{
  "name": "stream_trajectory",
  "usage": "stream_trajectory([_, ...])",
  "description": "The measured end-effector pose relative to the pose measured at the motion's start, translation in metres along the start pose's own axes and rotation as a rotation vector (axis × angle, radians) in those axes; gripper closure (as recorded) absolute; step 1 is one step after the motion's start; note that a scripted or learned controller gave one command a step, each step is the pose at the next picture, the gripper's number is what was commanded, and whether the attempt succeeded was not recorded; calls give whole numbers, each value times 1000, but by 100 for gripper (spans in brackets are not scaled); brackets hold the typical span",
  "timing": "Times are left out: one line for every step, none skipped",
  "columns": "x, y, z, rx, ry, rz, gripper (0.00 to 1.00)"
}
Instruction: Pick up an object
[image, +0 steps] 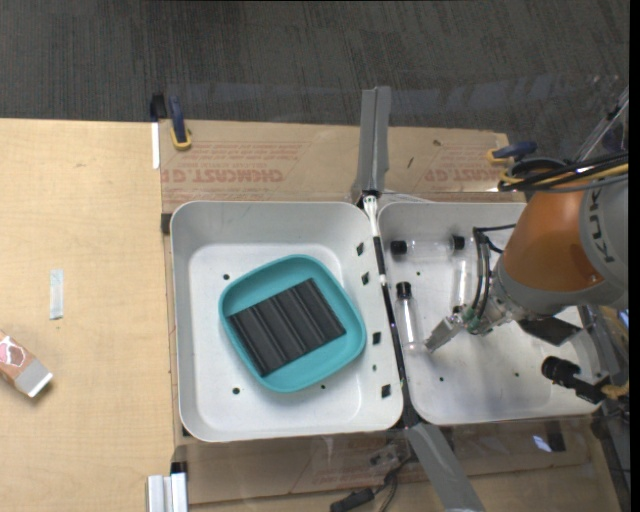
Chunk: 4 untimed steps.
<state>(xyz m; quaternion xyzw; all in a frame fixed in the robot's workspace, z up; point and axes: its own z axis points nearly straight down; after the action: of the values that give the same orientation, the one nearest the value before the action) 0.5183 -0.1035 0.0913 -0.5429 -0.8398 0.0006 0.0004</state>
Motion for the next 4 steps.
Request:
stream_trajectory([-86, 82, -1, -3, 0, -25, 0])
stream_trajectory([-87, 82, -11, -4, -3, -28, 100])
stream_trajectory([-87, 82, -11, -3, -3, -28, 0])
stream_trajectory([-81, 15, -1, -2, -1, -80, 0])
